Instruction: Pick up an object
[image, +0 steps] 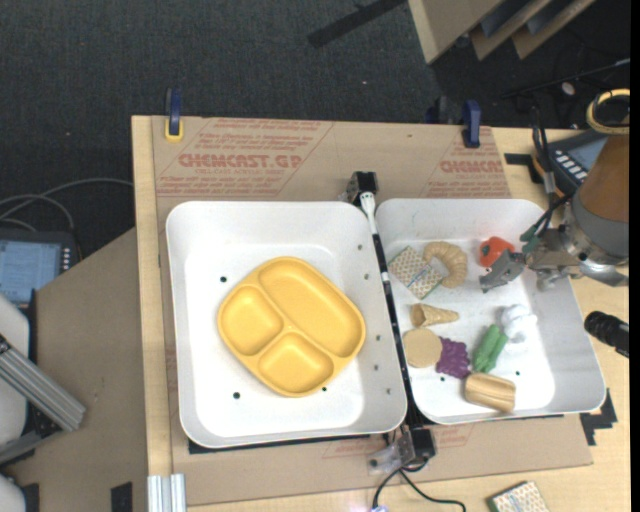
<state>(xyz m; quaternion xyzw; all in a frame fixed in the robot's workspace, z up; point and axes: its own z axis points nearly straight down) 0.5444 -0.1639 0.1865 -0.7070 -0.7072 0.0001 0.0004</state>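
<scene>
While fingers (520, 268) spread, holding nothing | glossy yellow three-compartment tray (290, 325) | knobbly purple grapes (454, 357)

Two white bins side by side on the table (250, 150). Left bin (190, 300) holding a yellow divided plate (290, 325), roughly centred. Right bin (570, 350) crowded with toy food: croissant (450, 262) and a checkered cracker (411, 270) toward the far edge, red piece (493, 249) near the far right corner, cone (432, 316), round biscuit (421, 348), purple grapes (454, 357), green veg (489, 348), bread roll (489, 391) by the near edge. Gripper (520, 265) hovering over the right bin's right side, just beside the red piece, nothing visibly between the fingers (497, 277).
</scene>
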